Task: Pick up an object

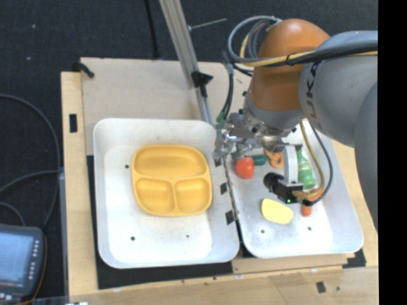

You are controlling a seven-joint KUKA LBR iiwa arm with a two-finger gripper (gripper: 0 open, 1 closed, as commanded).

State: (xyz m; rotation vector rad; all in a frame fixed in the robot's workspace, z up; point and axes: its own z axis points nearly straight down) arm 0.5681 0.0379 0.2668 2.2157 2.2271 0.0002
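My gripper (236,146) hangs over the left side of the right bin (337,234), close to the wall shared by the two bins. A small red round object (245,167) lies just below and to the right of it, partly under the wrist. A yellow rounded object (276,211) rests nearer the front of that bin. By the arm's far side, a green bottle-like object (306,172) is partly hidden behind the wrist hardware. Next to it lies a small orange-red piece (306,211).
The left bin (114,234) holds a yellow divided plate (172,180) in its middle. A slanted metal post (181,37) rises behind the bins. The arm's bulk covers the back of the right bin.
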